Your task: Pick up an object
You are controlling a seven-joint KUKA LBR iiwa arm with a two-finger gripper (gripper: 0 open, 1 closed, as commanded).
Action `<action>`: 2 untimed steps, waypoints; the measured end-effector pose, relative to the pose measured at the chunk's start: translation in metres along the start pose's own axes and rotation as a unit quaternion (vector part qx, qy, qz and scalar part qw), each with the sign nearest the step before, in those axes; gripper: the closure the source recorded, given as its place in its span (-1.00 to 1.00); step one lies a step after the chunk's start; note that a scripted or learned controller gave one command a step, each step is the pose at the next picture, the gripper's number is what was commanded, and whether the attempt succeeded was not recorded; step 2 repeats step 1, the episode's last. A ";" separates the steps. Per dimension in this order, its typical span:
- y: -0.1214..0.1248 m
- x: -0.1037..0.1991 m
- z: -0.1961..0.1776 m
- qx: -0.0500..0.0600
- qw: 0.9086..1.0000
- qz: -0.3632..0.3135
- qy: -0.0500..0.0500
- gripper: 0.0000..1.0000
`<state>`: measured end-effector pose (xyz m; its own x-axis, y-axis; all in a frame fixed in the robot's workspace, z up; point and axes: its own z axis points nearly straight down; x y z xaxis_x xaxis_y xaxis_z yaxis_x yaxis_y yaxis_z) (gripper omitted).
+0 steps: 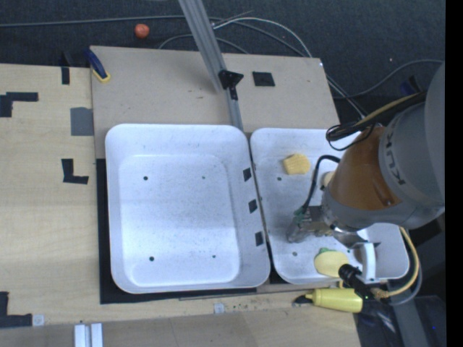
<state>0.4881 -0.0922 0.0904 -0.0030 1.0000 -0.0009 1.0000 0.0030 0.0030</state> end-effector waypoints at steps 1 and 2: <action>0.001 0.129 -0.101 -0.001 1.000 -0.003 0.001 1.00; 0.001 0.129 -0.101 -0.001 1.000 -0.003 0.001 1.00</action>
